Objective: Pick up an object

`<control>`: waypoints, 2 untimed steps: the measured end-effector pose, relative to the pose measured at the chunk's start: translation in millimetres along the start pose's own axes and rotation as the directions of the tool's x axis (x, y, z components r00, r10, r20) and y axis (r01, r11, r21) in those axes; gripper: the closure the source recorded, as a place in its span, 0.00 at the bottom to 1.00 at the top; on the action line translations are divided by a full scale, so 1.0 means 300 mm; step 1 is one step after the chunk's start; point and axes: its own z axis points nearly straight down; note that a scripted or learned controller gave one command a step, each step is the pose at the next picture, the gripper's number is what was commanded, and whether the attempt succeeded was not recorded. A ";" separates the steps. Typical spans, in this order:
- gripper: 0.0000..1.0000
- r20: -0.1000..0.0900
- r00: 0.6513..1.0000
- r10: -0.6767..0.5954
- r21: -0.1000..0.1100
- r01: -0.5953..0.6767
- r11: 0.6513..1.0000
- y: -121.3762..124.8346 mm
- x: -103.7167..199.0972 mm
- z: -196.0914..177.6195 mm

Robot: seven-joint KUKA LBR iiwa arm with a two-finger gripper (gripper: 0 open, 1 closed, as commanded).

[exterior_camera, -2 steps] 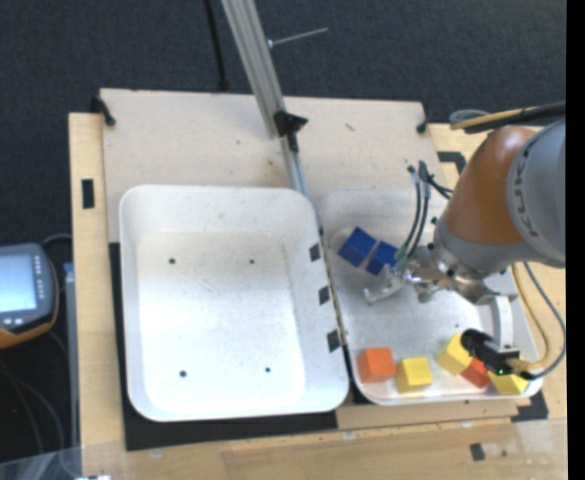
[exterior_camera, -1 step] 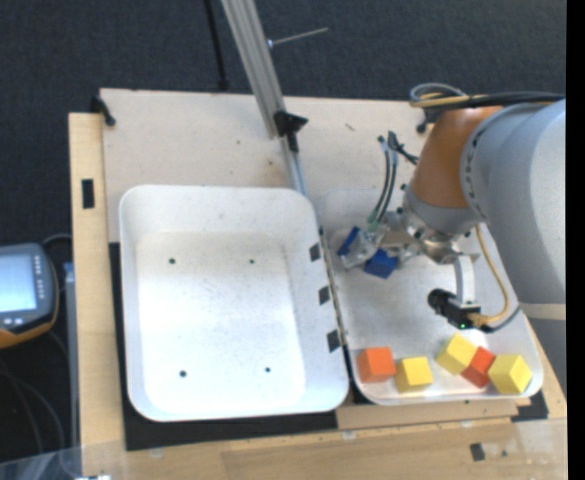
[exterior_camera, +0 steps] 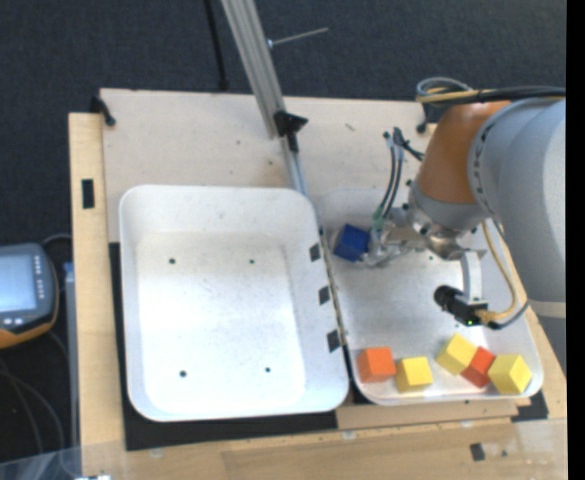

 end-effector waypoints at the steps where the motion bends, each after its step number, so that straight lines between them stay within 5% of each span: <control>1: 0.00 0.001 1.000 -0.003 0.002 0.003 1.000 -0.001 0.000 0.001; 2: 0.00 0.002 1.000 0.006 0.000 -0.006 1.000 0.156 0.039 0.046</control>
